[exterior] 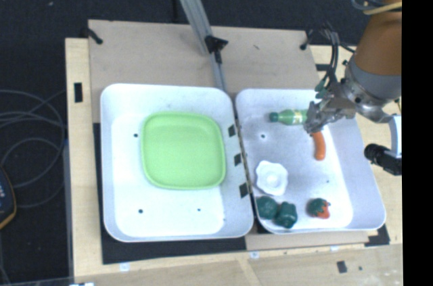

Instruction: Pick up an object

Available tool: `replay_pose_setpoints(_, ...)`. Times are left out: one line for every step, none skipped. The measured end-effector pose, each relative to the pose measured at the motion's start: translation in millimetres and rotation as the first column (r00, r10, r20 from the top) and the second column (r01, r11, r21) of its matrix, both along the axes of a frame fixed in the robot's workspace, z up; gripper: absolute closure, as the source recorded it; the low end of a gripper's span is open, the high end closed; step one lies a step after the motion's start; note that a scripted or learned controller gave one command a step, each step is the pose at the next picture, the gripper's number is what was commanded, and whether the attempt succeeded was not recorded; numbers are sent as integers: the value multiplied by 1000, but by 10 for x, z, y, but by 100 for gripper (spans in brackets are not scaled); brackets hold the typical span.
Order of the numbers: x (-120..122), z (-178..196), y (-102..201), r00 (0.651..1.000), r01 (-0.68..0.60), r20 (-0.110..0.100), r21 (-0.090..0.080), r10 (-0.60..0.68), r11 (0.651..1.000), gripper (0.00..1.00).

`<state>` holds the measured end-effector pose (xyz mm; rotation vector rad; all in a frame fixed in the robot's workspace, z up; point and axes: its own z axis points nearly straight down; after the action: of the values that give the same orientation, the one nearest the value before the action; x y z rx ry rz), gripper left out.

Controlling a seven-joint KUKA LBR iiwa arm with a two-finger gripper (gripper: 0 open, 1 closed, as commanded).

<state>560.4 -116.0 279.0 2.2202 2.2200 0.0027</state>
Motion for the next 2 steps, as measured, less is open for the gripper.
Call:
replay_pose_setpoints(216, 1, 503, 1000, -4, -2, 1, 4, 1000, 100)
replay_pose_setpoints(320, -203, 963, 1000, -2, -4, 0, 2, 1000, 100)
